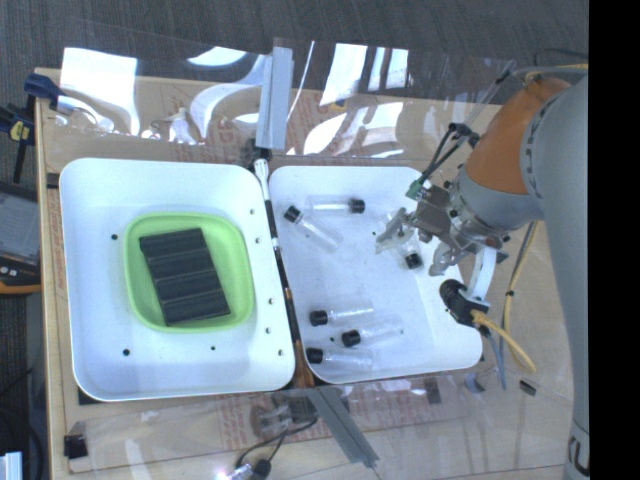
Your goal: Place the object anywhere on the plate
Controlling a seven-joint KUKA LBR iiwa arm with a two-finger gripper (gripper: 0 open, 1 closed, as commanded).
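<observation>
A green plate (232, 250) lies in the left bin (90, 193), with a dark ridged block (183, 275) resting on its middle. Several clear vials with black caps lie in the right bin (385, 180), among them one vial (333, 207) at the back and another vial (342, 316) near the front. My gripper (415, 246) hovers low over the right side of that bin, its fingers spread open. A small black-capped piece (412, 260) sits just below the gap between them; I cannot tell whether they touch it.
A metal divider strip (273, 98) runs up from between the bins. Cables (500, 343) hang at the arm's wrist by the right bin's front right corner. Clear plastic sheeting (200, 108) lies behind the bins.
</observation>
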